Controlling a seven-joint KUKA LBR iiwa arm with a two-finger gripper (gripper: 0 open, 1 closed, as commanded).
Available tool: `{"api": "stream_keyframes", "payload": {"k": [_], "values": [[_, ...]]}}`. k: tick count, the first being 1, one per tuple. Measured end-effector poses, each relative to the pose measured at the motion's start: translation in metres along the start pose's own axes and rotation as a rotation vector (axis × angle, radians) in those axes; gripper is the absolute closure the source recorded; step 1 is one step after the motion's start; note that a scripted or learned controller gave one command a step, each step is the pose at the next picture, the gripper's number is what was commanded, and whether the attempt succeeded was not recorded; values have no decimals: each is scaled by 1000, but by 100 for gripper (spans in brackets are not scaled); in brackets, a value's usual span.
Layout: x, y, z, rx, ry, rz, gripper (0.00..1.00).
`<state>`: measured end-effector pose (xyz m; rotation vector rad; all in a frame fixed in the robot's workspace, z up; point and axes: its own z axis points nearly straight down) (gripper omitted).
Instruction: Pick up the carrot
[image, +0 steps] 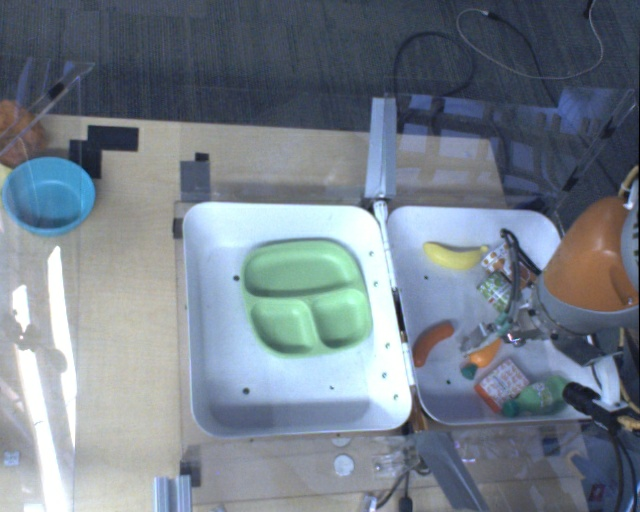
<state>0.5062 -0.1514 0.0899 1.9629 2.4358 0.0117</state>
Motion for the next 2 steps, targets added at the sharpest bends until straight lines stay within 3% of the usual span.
{"api": "stream_keyframes", "payload": {"k": [1,2], "values": [[2,4,-12,-5,2,-1,100],[-19,72,-69,8,4,-70,100]]}}
